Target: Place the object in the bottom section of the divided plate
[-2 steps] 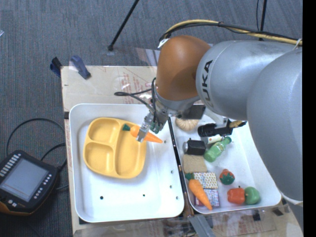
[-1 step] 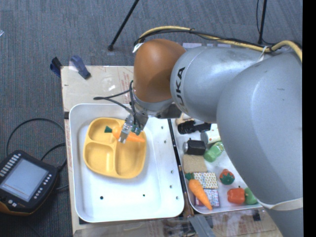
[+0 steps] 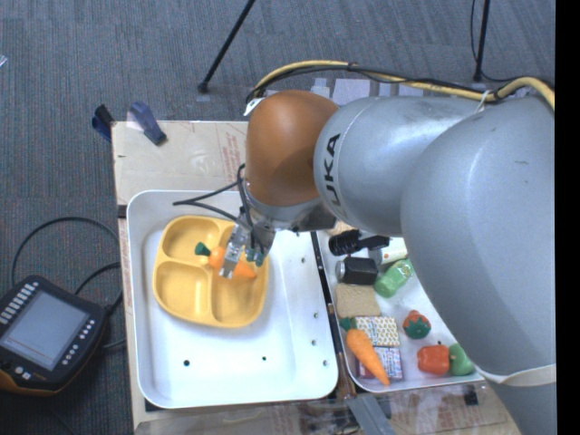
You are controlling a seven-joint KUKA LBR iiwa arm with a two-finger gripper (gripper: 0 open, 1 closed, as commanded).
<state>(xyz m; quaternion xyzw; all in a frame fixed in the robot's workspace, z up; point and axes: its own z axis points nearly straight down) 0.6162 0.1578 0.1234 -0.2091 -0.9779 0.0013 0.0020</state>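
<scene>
The grey arm [image 3: 435, 198] is reaching in from the right and hanging over the left bin [image 3: 163, 370], its orange band [image 3: 288, 148] sitting above the wrist. The gripper [image 3: 237, 263] is pointing down over the yellow divided plate [image 3: 186, 288], which is lying in the far left part of that bin. A small toy carrot [image 3: 217, 258], orange with a green top, is showing right at the fingertips, over the middle of the plate where the dividers are meeting. The fingers are sitting close together around the orange piece, but whether they are actually pinching it or just standing beside it, I cannot tell, and whether the carrot is resting on the plate or hanging just above it is also unclear.

The right bin [image 3: 399, 383] is lying partly under the arm. In it, a larger toy carrot [image 3: 365, 354] is lying near the front, beside a checkered block [image 3: 378, 331] and a tan cracker-like square [image 3: 355, 299]. A green cylinder [image 3: 393, 278] is lying farther back, and a red and green piece [image 3: 416, 323] and a red pepper-like toy [image 3: 435, 360] are sitting toward the right. A teach pendant [image 3: 45, 333] is lying on the floor to the left of the bench.
</scene>
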